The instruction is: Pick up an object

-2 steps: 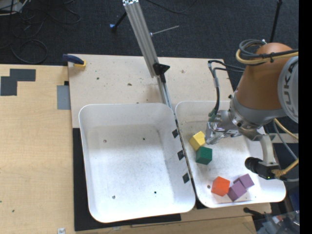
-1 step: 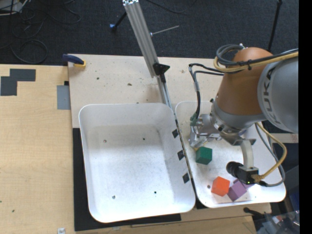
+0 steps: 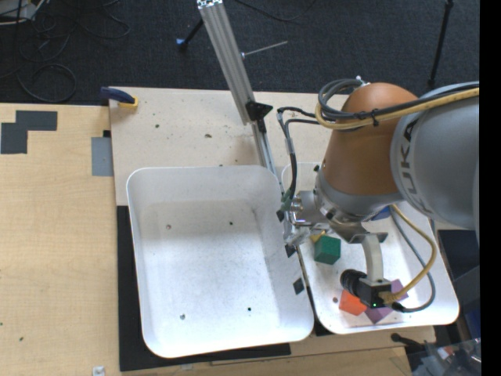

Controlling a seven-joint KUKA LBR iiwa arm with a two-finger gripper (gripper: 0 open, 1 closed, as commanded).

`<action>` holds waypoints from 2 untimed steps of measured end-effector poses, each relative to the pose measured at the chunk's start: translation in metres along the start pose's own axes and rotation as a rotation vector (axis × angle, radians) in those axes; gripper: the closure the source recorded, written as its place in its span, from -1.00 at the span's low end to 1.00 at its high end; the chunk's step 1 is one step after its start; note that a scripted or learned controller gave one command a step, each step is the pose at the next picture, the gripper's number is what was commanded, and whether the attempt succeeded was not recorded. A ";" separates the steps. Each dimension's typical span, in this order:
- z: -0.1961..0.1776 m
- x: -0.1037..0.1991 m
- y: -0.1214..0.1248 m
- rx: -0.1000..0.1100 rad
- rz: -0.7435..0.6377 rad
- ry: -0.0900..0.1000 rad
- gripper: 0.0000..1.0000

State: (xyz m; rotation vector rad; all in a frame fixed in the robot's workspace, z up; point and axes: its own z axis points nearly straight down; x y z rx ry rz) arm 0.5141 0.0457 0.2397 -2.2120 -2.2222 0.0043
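The grey arm (image 3: 407,155) is leaning over the right bin (image 3: 442,308), and we are not able to tell whether its gripper (image 3: 294,229) is spread or pressed together. We are eyeing the green cube (image 3: 327,250), sitting by the bin's left wall just beside the gripper: matte, squarish, sharp-edged. We are judging it light and stiff, best pinched across two opposite flat faces. An orange block (image 3: 351,304) and a purple block (image 3: 381,314) are lying near the front edge.

"UK" reads on the grey arm (image 3: 435,163)
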 end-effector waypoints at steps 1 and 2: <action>0.012 0.049 -0.018 0.000 0.000 -0.001 1.00; 0.011 0.046 -0.018 -0.002 0.006 -0.002 -1.00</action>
